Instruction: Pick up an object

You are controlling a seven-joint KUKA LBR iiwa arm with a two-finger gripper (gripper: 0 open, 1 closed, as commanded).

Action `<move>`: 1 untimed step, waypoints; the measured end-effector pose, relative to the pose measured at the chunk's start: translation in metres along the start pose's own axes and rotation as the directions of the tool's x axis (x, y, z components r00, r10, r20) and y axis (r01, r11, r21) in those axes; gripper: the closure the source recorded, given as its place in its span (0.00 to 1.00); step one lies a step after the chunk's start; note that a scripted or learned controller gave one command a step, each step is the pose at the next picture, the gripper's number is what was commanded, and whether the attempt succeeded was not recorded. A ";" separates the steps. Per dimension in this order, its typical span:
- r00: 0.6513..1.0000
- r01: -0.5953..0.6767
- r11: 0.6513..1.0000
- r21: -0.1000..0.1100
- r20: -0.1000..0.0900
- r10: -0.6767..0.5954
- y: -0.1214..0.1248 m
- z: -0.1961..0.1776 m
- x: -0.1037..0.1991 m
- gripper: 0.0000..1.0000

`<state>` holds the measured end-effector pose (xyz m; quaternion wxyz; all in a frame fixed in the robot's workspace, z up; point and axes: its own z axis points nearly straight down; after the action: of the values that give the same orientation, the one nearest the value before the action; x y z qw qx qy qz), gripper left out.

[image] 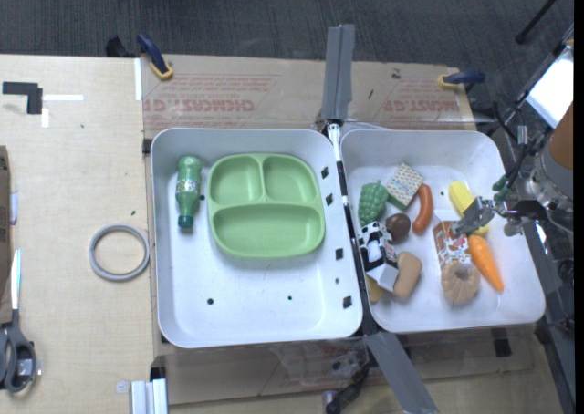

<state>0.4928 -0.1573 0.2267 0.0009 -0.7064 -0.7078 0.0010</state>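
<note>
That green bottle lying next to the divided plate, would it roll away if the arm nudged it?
Probably. The green bottle lies on its side on the flat floor of the left bin, and its round body looks apt to roll sideways. The green plate close beside it would likely stop it that way. It looks like a light plastic toy, so stiff.

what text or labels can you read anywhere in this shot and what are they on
Red printed lettering, upside down from this camera, on the cardboard sheet behind the bins: too blurred to read for sure.
Label on the green bottle in the left bin: too small to read.
Print on the red-and-white packet in the right bin: too small and blurred to read.
Pattern on the small square packet: no legible text.
</note>
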 end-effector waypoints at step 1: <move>0.992 0.126 0.992 -0.001 0.000 -0.126 -0.014 -0.001 -0.009 0.00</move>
<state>0.4784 -0.1664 0.2279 0.0003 -0.6602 -0.7511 0.0005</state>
